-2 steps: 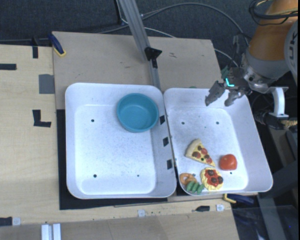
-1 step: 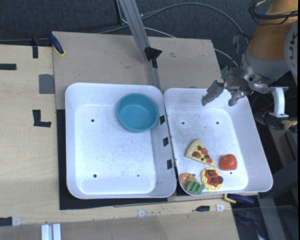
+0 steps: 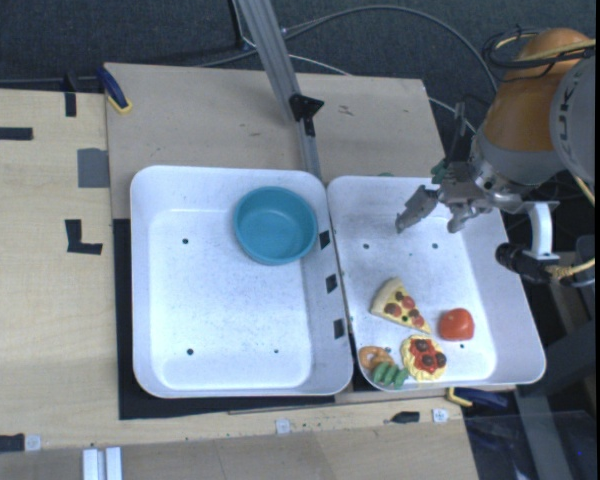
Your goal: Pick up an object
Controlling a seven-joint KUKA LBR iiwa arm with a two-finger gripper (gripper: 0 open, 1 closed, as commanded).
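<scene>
My gripper hangs over the far part of the right bin, its two dark fingers spread apart and open with nothing between them. Well below it in the same bin lie a toy pizza slice, a red tomato, a round yellow toy with red spots and a small orange and green piece. A blue bowl sits in the far right corner of the left bin.
A grey slanted pole runs from the top down to the gap between the two bins. The arm's orange band rises at the right edge. Cables trail across the dark floor behind the bench.
</scene>
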